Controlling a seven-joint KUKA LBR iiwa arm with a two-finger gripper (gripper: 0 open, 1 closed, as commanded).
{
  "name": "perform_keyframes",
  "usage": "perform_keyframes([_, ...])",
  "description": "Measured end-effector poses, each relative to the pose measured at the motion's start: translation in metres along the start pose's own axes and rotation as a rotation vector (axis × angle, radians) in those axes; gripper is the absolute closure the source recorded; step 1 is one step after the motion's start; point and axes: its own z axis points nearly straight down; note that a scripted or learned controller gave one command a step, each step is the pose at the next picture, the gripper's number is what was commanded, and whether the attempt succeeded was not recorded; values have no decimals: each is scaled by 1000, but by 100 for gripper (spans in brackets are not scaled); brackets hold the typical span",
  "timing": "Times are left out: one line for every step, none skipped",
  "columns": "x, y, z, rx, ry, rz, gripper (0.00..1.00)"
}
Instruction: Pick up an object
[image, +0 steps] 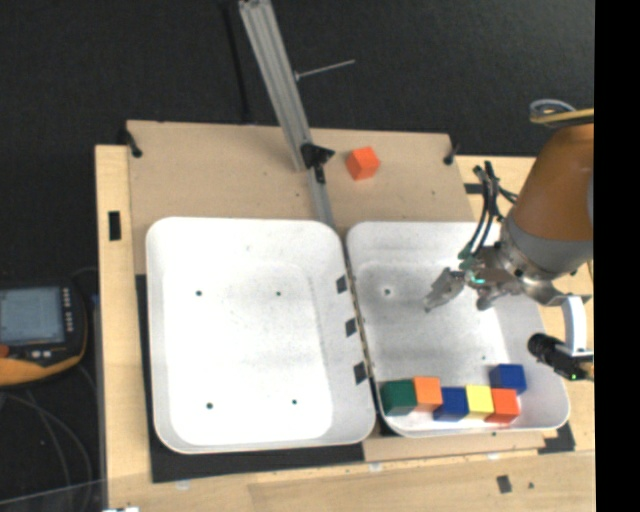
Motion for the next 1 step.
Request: perform_keyframes([-19, -26, 120, 8, 0, 4, 0])
